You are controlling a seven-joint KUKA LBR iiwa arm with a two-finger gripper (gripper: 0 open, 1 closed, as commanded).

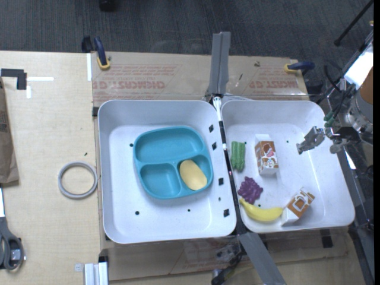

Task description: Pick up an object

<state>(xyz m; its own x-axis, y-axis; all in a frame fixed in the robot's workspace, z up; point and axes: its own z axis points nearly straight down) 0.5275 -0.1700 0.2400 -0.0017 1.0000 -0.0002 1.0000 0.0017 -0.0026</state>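
The gripper (311,140) hangs with nothing between its narrowly parted fingers near the right bin's (332,212) right edge, over bare floor, while the banana (261,212) lies along its front edge.

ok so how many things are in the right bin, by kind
cartons: 2
banana: 1
grape bunch: 1
green vegetable: 1
total: 5

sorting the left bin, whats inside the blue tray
A yellow lemon-like piece lies in the blue tray's lower right compartment. Whatever it covers beneath itself cannot be seen.
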